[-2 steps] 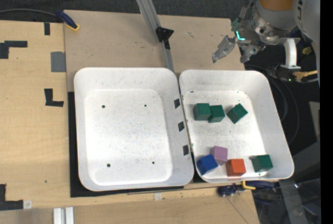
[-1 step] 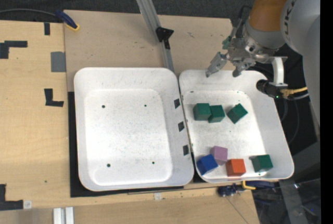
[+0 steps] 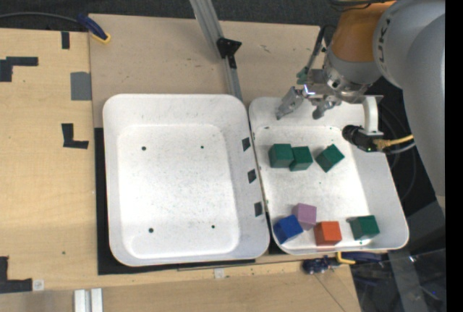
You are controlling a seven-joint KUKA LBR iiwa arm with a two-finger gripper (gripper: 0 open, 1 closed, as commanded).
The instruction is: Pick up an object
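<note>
Your gripper (image 3: 304,106) hung with its fingers spread and nothing between them over the far rim of the right bin (image 3: 383,180), and the nearest target, a pair of touching green blocks (image 3: 290,156), lay just below it, toward the camera.

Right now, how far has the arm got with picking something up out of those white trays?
Barely started. The tool hangs open over the far rim of the right bin with nothing between its fingers. All the blocks lie on the bin floor: three green blocks in a row, then the blue, purple, orange and another green block near the front. Descending, gripping and lifting remain.
</note>
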